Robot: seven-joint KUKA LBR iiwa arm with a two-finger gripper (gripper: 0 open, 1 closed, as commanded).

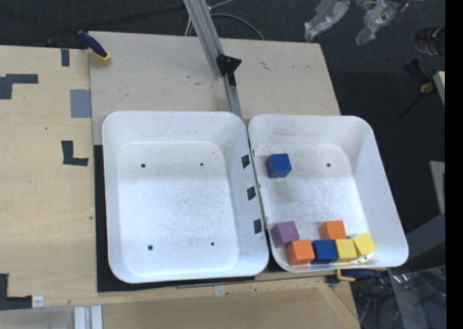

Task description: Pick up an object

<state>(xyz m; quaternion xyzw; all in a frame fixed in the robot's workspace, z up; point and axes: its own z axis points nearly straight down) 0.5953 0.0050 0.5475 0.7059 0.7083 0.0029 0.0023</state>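
My gripper (349,24) hangs high at the top right, beyond the far edge of the bench, with its two fingers spread apart and nothing between them. In the right bin (376,168) a blue cube (278,165) lies alone near the far left. Along the bin's near wall sit a purple cube (284,232), two orange cubes (300,251) (332,230), a second blue cube (325,250) and two yellow cubes (347,249) (364,243), packed close together.
The left bin (173,197) stands beside the right one. A slanted metal rail (206,27) runs from the top down to the gap between the bins. A blue-and-yellow tool (94,45) lies at the bench's far left corner.
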